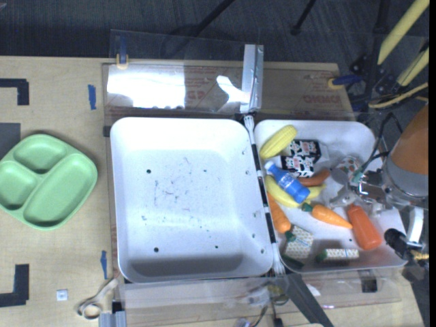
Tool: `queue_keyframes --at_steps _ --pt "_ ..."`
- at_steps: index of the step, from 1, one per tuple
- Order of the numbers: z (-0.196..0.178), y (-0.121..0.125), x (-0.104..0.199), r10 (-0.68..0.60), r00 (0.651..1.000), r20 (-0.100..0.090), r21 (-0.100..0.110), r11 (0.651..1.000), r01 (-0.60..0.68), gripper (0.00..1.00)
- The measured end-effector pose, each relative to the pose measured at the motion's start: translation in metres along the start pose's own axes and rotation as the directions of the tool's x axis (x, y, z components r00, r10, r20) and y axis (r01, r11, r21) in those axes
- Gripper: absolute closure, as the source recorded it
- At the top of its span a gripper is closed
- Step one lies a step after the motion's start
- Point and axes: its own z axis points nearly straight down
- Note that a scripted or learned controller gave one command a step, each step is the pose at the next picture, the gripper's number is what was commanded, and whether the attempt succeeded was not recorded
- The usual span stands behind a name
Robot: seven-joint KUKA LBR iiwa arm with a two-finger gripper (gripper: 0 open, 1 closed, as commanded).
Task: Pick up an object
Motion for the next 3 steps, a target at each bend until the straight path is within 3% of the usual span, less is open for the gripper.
queue_keyframes --at_steps 1,2,3 --pt "-0.008 -0.001 -0.001 0.004 1.0 -0.001 0.004 1.0 -0.004 1.0" --pt "-0.091 0.041 0.062 0.14 0.99 0.001 0.002 0.99 -0.14 1.0" --pt "-0.091 0.028 0.071 0.251 0.968 0.002 0.004 0.968 -0.251 1.0"
